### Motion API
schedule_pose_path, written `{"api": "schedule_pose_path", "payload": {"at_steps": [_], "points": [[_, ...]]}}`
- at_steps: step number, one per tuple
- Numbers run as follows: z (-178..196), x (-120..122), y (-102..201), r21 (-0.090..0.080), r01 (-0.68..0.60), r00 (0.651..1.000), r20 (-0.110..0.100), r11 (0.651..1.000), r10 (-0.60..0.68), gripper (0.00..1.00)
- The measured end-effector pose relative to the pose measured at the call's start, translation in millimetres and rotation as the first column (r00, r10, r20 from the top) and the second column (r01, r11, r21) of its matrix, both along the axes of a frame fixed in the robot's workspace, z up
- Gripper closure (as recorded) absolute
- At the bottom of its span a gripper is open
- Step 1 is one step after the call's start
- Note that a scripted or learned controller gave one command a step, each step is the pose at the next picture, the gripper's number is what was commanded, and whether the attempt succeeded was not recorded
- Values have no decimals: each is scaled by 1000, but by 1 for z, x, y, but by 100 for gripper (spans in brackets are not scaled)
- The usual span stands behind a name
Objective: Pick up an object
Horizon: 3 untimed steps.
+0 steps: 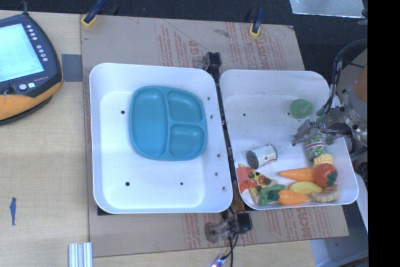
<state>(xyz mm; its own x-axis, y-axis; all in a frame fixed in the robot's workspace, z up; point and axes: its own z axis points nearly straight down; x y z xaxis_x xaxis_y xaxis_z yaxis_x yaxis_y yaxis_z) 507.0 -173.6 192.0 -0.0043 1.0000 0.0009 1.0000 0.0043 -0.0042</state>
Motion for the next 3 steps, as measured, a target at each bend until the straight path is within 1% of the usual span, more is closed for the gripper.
{"api": "schedule_pose_path", "payload": {"at_steps": [1,2,3], "points": [[-86,-22,-11,2,-6,1000,3,1000,6,0],[-100,-31,58,0,-3,1000,2,1000,3,0],[-90,-30,56,-2,-7,1000,1,1000,7,100]]}}
